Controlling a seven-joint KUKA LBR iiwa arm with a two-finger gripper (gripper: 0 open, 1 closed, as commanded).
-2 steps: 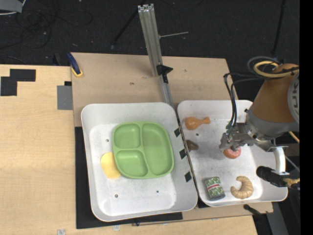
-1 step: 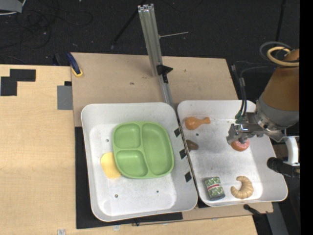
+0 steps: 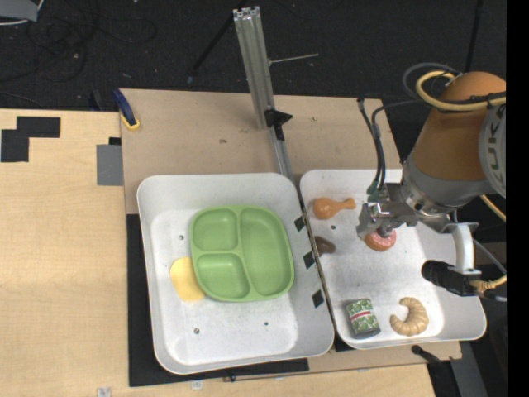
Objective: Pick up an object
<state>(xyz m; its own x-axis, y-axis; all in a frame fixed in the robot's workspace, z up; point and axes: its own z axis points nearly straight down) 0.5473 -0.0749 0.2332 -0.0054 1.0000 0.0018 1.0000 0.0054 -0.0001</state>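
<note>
My gripper hangs over the middle of the right bin, directly above a small pink and red round object that shows just under its tip. An orange pear-shaped toy lies to the gripper's left, near the bin's back left corner. A small green and red can and a tan croissant rest near the front edge of the same bin. A dark brown piece sits by the bin's left wall.
The left bin holds a green three-compartment tray and a yellow item partly tucked under its left side. A metal post rises behind the bins. Cables and a black fitting hang at the right.
</note>
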